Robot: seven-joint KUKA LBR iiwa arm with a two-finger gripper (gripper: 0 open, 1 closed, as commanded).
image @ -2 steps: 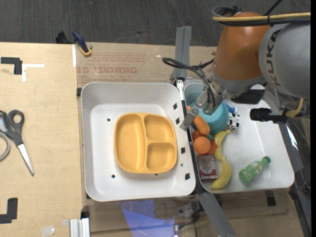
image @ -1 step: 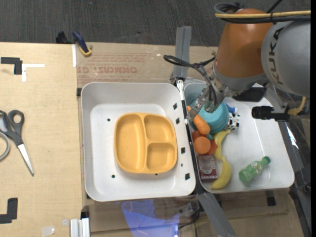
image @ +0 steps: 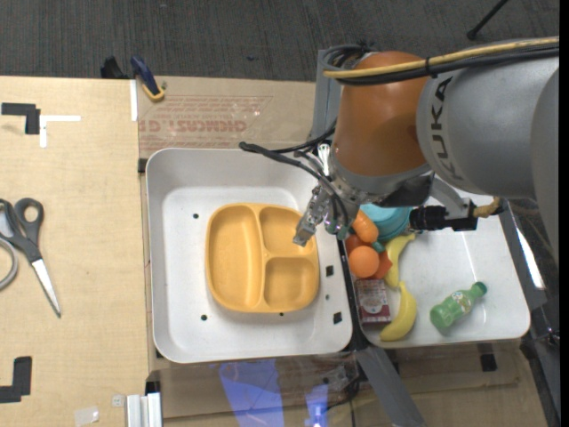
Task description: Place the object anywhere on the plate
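Arm (image: 462, 105): grey KUKA unit with an orange band, entering from the right and covering the upper part of the right bin.

Left bin (image: 173, 238): shallow, white, on the wooden bench. It holds the plate.

Right bin (image: 484, 265): shallow, white, touching the left bin along their shared wall.

Plate (image: 262, 258): yellow-orange, three compartments, lying flat near the middle of the left bin; nothing lies in it.

Gripper (image: 307, 229): grey, tilted, hanging over the plate's upper right edge beside the dividing wall. Whether it is parted or closed cannot be told, and nothing is seen gripped.

Banana (image: 402, 314): yellow, in the right bin near its left wall.

Green bottle (image: 457, 307): lying on its side, right of the banana.

Orange ball (image: 363, 261): in the right bin against the dividing wall, just above a small red packet (image: 373, 299).

Scissors (image: 31, 247): grey handles, on the bench well left of the bins.
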